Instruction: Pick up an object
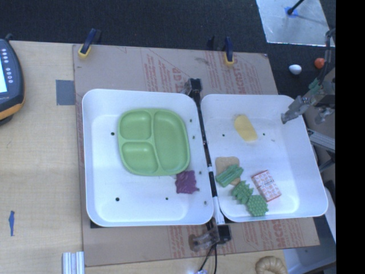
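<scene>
On the far left of the pale wooden tabletop (pixel 40 170) lies a grey handheld control pendant with an orange edge (pixel 8 79), and a brown cardboard sheet (pixel 165 67), held by two yellow-and-blue clamps at its far edge, carries both bins. The left shallow white bin (pixel 97 210) holds a light green plastic plate divided into three compartments (pixel 154 141), lying flat in the bin's far half, and a small crumpled purple object (pixel 186 182) just beside the plate's near right corner. Across the black divider strip, the right shallow white bin (pixel 285 153) holds a soft yellow oblong piece (pixel 246 128) in its far half, well apart from a cluster toward the near side: a tan flat piece (pixel 226 162) touching a ridged green strip (pixel 229 175), a knobbly green toy (pixel 250 199) running toward the near rim, and a small red-and-white printed packet (pixel 266 185) just beside the green toy on its right. At the far right rim of this bin hovers the grey gripper (pixel 290 114), above the bin's edge and well apart from every object; whether its fingers are open or closed cannot be told, and nothing is seen between them.
</scene>
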You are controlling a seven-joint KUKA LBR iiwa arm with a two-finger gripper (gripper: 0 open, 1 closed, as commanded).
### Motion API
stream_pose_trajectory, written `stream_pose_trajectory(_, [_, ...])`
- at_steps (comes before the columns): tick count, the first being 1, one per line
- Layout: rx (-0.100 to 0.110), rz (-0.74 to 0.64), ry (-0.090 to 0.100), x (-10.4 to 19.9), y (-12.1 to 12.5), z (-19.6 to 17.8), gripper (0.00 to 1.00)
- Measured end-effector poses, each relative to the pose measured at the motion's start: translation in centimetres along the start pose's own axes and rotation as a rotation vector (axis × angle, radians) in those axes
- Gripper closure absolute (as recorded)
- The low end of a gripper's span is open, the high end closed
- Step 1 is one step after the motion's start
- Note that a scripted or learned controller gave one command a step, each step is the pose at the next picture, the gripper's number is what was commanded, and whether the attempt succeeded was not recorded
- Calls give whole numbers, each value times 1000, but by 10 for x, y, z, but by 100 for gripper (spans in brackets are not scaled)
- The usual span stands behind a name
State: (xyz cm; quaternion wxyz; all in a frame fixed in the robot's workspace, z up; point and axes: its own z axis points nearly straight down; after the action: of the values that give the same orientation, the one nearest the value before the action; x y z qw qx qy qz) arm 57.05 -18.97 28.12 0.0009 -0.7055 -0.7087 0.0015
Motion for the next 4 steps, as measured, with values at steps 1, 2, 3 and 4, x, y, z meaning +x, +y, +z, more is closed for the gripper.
stream_pose_trajectory(1, [6, -5, 2, 24, 37, 96, 0])
stream_pose_trajectory(2, [-1, -7, 0, 67, 88, 194, 0])
stream_pose_trajectory(3, [-3, 4, -2, 19, 86, 188, 0])
stream_pose_trajectory(4, [6, 2, 2, 48, 33, 190, 0])
